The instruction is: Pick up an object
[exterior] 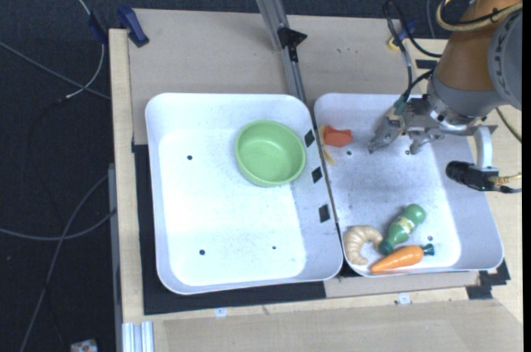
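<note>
Over right bin point(465, 201) far end: arm reaching down, claw point(397, 144) spread wide, nothing between fingers.

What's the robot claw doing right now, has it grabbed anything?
Gripper open, holding nothing, over right bin. Nearest: orange piece. Carrot, green toy, croissant at front. Nothing in the way.

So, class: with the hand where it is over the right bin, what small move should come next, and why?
Probably shift the hand toward the orange piece and lower it: the hand's open fingers hold nothing, and that piece lies alone, nearest to it.
</note>
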You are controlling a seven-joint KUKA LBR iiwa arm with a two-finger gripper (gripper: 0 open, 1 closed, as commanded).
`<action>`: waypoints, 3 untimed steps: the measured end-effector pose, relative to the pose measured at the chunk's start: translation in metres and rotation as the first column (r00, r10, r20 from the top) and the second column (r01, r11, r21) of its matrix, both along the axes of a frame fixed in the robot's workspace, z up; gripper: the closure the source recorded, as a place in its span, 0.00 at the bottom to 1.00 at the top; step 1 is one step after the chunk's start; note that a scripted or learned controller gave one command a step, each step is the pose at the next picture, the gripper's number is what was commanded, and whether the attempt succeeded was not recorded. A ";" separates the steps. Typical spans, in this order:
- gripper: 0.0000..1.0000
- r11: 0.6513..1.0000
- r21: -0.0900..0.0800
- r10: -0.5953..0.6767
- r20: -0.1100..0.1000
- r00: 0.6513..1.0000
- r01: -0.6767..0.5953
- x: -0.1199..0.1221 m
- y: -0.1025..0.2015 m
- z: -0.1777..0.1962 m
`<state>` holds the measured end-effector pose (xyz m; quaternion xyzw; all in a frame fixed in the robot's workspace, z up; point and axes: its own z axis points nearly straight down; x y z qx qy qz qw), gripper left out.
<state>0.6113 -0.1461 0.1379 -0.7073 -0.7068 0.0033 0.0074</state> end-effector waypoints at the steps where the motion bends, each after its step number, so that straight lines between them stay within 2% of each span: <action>1: 1.00 1.000 0.001 0.000 0.008 1.000 0.000 0.002 0.001 0.017; 2: 1.00 1.000 -0.006 0.002 0.023 1.000 -0.002 0.002 0.006 0.064; 3: 1.00 1.000 -0.006 0.002 0.021 1.000 -0.002 0.003 0.006 0.094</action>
